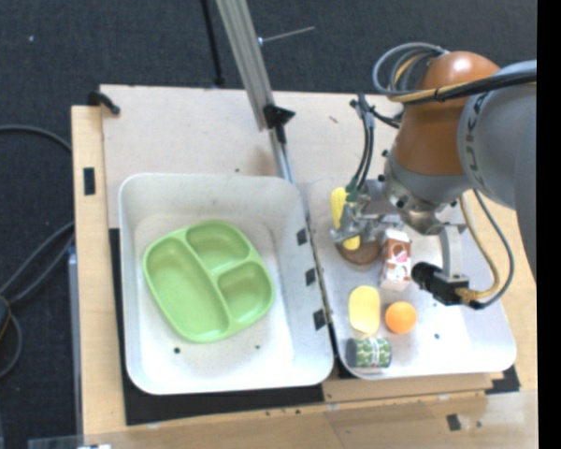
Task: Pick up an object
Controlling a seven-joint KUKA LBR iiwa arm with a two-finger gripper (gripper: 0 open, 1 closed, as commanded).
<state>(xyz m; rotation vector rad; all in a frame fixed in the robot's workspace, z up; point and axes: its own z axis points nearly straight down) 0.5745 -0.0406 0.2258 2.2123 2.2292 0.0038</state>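
The tool (353, 224) sits low over a brown bowl (360, 252) and a banana (338, 204). I cannot tell how it is set. The banana looks soft and light, so grab its middle gently.

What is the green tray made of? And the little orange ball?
The green tray looks like moulded plastic: one even lime colour, smooth matt surface, rounded compartment walls. The orange ball may be a plastic toy fruit or a real one; it looks smooth with a faint shine, but it is too small to tell.
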